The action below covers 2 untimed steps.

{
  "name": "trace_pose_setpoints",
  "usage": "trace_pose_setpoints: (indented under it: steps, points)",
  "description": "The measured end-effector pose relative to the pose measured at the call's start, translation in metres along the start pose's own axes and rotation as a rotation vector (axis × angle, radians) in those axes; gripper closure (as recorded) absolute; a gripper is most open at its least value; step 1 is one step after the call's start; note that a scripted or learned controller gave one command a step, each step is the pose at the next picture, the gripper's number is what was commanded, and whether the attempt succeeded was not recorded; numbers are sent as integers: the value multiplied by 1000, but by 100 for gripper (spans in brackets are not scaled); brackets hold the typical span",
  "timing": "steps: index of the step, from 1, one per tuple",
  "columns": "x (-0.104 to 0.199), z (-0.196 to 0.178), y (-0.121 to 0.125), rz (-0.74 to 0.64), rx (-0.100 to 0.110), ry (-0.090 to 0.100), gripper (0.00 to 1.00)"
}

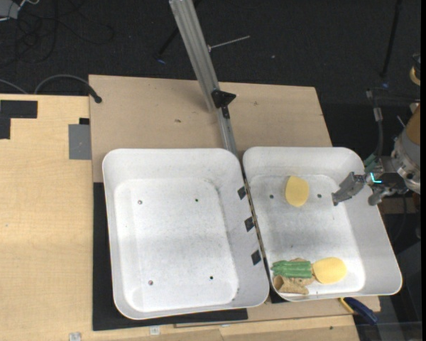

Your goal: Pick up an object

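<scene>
Presently: gripper (362,189), fingers spread, nothing between them, at right bin's (319,156) right wall. Nearest item: yellow round piece (296,190), just left of gripper, path unobstructed. Near edge: green toy (292,268), tan piece (294,285), yellow lemon-like piece (329,270), clustered, touching.

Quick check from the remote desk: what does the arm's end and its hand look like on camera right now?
At the view's right edge, the hand is dark grey with two short, blocky metal fingers. A small teal-lit spot glows on its body. Behind it sits a paler grey wrist section, with a tan-orange part of the arm above. A thin dark cable or rod runs down beside the wrist.
</scene>
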<state>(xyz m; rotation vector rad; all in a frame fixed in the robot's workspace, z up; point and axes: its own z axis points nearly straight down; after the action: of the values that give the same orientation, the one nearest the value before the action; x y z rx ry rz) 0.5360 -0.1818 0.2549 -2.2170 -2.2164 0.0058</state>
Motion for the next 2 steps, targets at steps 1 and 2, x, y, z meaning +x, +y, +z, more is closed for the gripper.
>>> trace_pose_setpoints:
  steps: [1,2]
  points:
    - [0,-2,1,0,-5,-1,0]
    - [7,45,-4,0,0,0,0]
